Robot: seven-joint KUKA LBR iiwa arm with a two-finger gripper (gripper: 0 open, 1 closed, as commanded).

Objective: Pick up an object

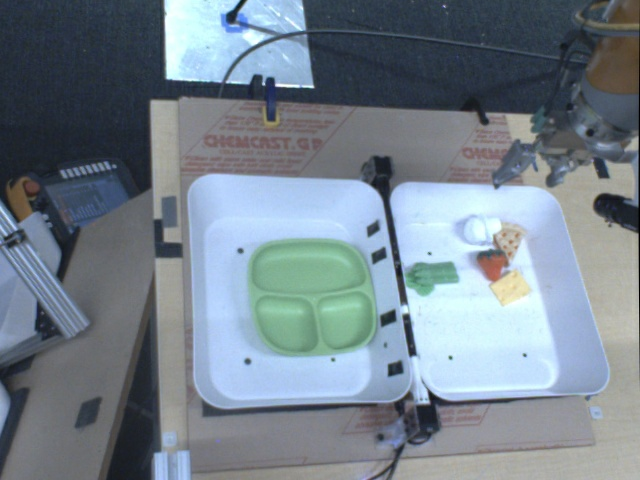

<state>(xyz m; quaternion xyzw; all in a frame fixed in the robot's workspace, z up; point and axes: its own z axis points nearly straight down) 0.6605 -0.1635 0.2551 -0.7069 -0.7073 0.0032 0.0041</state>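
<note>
In the right bin lie several small objects: a green toy near its left side, a white round piece, a waffle-patterned tan piece, a red-orange piece and a yellow cheese-like wedge. My gripper hangs at the upper right, above the bin's far rim, with its two fingers spread and nothing between them. It is up and to the right of the cluster of objects.
The left bin holds a green divided plate. A black clip divider joins the two bins. Cables run across the back of the bench, and a silver sheet lies on the dark floor behind.
</note>
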